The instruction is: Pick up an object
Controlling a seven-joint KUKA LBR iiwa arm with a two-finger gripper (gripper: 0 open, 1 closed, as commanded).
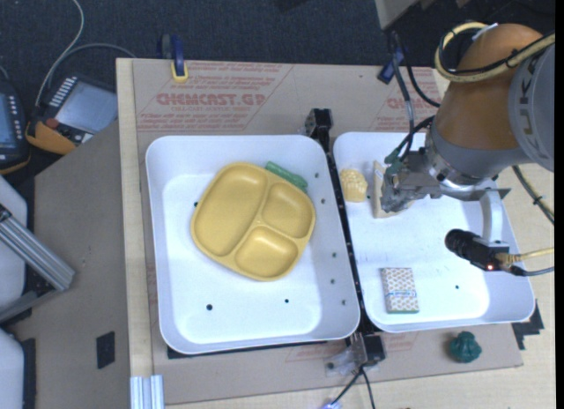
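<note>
Nothing is lifted yet, as far as I can judge. My claw (392,189) hangs low in the right bin (458,306), near its left wall and far edge, wrist pointing down, the orange band above it. Whether my claw is apart or together I cannot tell. A pale yellow object (353,184) lies just beside it. A patterned box (400,289) sits near the bin's front edge. The grasp and lift remain.

Bare floor rings the small box (400,289); yellow tray (254,220) crowds the left bin (167,222).
</note>
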